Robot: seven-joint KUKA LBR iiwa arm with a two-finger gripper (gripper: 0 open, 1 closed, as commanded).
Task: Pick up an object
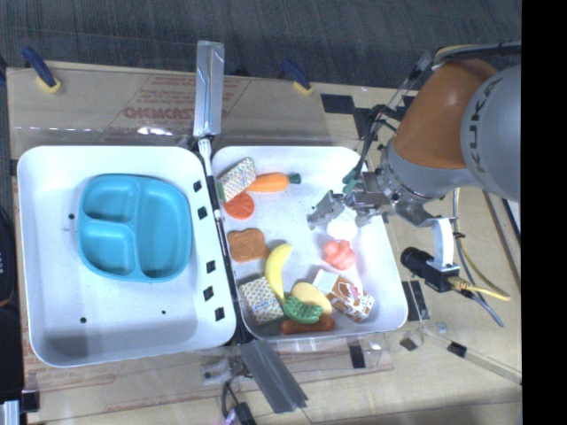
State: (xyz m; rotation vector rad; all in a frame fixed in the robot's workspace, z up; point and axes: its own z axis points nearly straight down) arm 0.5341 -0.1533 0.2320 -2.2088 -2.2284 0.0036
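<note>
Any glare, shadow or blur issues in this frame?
Camera view: light is even and soft; glare on the metal strip above the bins and faintly on the clear sheet over the cardboard; soft shadow inside the left bin at its lower corner; hand slightly blurred; food toys reasonably sharp.

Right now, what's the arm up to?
The KUKA arm reaches in from the right, and its hand hovers over the right bin, just above a white object and a pink one. Nothing visibly held. The blue tray sits in the left bin.
</note>
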